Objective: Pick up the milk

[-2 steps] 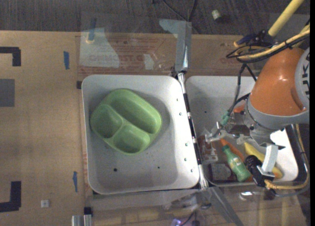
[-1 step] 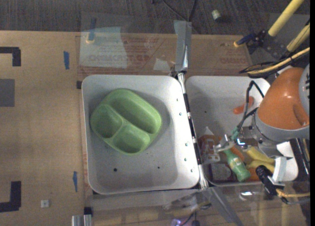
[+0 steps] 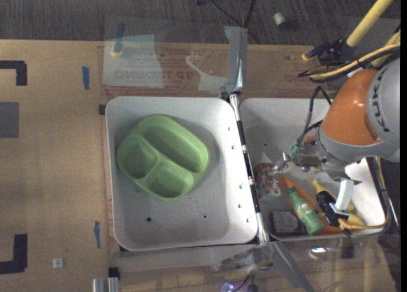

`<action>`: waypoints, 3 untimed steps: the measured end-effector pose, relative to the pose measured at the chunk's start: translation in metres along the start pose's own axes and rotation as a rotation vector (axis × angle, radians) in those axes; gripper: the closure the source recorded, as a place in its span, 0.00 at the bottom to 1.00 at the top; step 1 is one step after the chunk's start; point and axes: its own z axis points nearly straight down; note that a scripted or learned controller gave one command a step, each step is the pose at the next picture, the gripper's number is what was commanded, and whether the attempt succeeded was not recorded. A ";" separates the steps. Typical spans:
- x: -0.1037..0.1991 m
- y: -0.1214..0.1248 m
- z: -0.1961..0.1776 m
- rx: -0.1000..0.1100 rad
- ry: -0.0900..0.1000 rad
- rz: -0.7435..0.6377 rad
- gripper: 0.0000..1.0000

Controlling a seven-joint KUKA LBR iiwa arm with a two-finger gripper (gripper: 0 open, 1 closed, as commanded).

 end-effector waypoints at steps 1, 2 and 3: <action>-0.036 0.027 0.000 0.019 -0.005 0.025 0.00; 0.090 0.088 -0.077 0.019 -0.003 -0.084 0.00; 0.039 0.041 -0.077 0.022 -0.003 -0.086 0.00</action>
